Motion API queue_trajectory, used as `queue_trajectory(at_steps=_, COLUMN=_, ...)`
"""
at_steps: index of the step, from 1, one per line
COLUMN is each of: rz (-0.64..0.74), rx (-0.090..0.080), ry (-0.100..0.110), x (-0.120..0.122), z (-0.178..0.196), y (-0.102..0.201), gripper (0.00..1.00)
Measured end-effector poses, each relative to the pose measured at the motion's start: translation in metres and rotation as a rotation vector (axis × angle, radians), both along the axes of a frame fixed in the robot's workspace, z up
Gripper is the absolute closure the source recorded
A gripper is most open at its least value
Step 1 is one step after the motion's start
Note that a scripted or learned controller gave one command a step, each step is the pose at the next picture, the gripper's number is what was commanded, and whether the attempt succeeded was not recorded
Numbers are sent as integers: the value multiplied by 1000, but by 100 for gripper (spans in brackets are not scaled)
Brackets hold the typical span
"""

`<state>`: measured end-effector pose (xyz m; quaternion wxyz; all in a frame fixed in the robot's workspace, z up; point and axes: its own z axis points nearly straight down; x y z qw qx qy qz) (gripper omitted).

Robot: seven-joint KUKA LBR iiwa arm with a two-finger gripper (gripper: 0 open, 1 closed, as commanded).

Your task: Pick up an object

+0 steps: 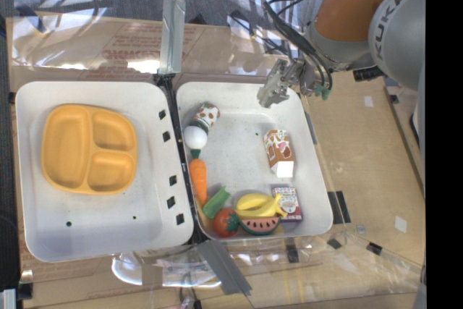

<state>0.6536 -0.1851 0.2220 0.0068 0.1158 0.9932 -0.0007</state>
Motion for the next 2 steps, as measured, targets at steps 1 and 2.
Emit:
queue_trajectory(at_steps=1, rz=202, rx=-2, ry=5, x=-5, z=54, y=19, gripper=100)
queue_trajectory(at_steps=2, rz=316, rx=1, ry=10, x=-33, z=59, y=98, gripper=100)
